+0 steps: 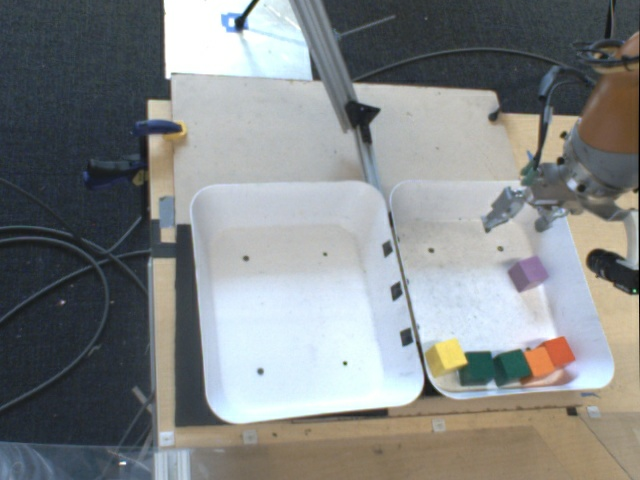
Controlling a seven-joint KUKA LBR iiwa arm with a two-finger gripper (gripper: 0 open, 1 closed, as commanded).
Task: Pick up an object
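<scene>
We see the arm [610, 118] cut off by the right edge, so only its orange band and grey wrist show, and the gripper [522, 208] hangs over the far right corner of the right bin [470, 196]. Its two fingers read as spread apart with nothing between them (one grey finger [500, 210] juts left, the other is partly lost against the wrist hardware). The blocks all lie in the right bin: a purple block [527, 273] sits alone, near the gripper but apart from it, toward the right wall. Along the near wall a row runs left to right: a yellow block [446, 356], two green blocks [494, 367] touching each other, then an orange block [541, 362] and a red block [559, 350] packed so tightly that we cannot tell where one ends. The left bin [215, 268] shows a bare white floor with small dark dots. A slanted metal pole [325, 48] crosses the bench [270, 128] and ends near the seam between the bins, and black cables [60, 268] lie on the floor at left
</scene>
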